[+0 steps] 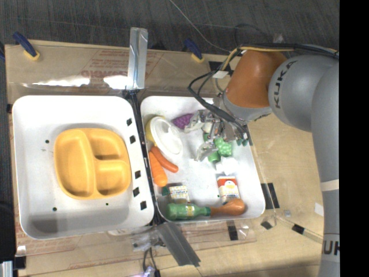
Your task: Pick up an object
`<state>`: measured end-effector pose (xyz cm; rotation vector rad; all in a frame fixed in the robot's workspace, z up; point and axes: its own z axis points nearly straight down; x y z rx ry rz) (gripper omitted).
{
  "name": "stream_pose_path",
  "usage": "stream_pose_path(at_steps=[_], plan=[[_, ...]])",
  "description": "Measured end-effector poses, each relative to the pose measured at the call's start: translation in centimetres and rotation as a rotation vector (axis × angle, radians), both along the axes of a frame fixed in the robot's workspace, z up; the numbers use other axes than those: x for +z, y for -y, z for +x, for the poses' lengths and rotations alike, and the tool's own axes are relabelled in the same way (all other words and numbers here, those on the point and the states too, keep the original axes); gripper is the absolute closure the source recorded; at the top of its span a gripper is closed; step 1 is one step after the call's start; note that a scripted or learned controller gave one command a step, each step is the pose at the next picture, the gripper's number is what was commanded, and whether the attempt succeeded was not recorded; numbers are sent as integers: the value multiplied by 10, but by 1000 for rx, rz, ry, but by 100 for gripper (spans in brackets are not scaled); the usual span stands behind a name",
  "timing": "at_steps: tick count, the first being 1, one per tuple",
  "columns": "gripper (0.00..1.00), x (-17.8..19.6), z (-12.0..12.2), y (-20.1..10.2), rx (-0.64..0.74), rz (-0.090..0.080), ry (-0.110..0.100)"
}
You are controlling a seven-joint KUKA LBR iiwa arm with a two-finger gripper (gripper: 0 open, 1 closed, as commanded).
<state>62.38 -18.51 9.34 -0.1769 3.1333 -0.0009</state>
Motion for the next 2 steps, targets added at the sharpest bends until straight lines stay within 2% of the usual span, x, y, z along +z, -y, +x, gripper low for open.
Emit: stream_pose_path(at_steps=[1, 2], plan=[[0, -1, -36, 24, 96, 0, -3], [0, -1, -47, 12, -2, 2, -4]])
